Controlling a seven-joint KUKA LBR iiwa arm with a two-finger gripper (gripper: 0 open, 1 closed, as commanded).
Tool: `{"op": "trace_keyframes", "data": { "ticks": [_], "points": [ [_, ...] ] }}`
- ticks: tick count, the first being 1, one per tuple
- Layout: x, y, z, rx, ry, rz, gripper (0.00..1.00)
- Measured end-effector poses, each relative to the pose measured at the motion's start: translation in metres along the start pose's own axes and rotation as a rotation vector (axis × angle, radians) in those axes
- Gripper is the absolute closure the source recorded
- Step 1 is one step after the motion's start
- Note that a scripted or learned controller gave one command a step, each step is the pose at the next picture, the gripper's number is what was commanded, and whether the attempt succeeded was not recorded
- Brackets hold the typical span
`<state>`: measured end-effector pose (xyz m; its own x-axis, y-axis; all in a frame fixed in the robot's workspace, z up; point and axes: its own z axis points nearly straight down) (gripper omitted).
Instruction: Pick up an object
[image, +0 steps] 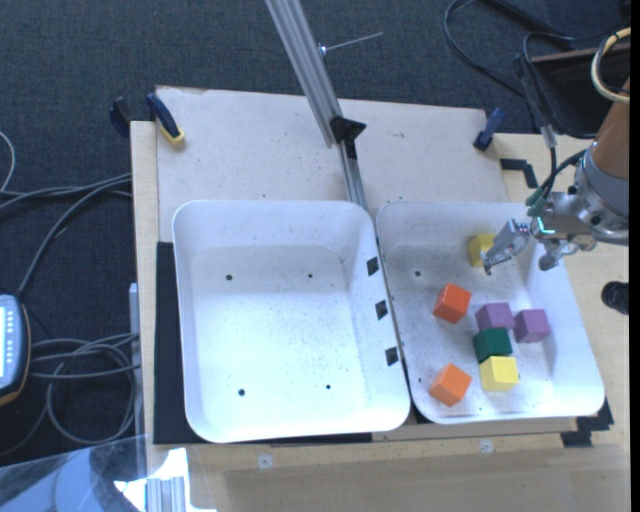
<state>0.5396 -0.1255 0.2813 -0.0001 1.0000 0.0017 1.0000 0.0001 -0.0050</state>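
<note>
- The gripper (524, 250) hangs over the far part of the right bin (585, 330), reaching in from the right on the grey arm (610, 185).
- Its jaws stand apart – one finger (500, 250) sits low by the yellow block, the other (551, 257) to its right – with nothing between them.
- A yellow block (479, 248) lies in the far part of the right bin, just beside the left finger; whether they touch I cannot tell.
- An orange cube (452, 302) sits near the middle of the right bin, tilted on the floor of the bin.
- Right of it lie two purple cubes – one (493, 317) close to the green cube, the other (532, 324) just to its right.
- A green cube (492, 344) sits just nearer than the first purple cube, touching it or nearly so.
- A second yellow cube (499, 373) lies against the near side of the green cube.
- A second orange cube (451, 383) rests close to the near left corner of the right bin.
- The left bin (190, 240) stands side by side with the right one on the bench (250, 150).
- A metal pole (310, 70) slants up from a black clamp (346, 129) on the far middle of the bench.
- A yellow and blue clamp (166, 118) grips the far left corner of the bench, and a blue clamp (489, 128) the far right.
</note>
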Motion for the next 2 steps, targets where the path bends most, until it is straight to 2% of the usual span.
{"op": "trace_keyframes", "data": {
  "ticks": [1,2],
  "points": [
    [0.000,0.001,-0.002,-0.005,-0.001,0.000,0.00],
    [0.000,-0.001,0.040,0.001,0.000,0.000,0.00]
  ]
}}
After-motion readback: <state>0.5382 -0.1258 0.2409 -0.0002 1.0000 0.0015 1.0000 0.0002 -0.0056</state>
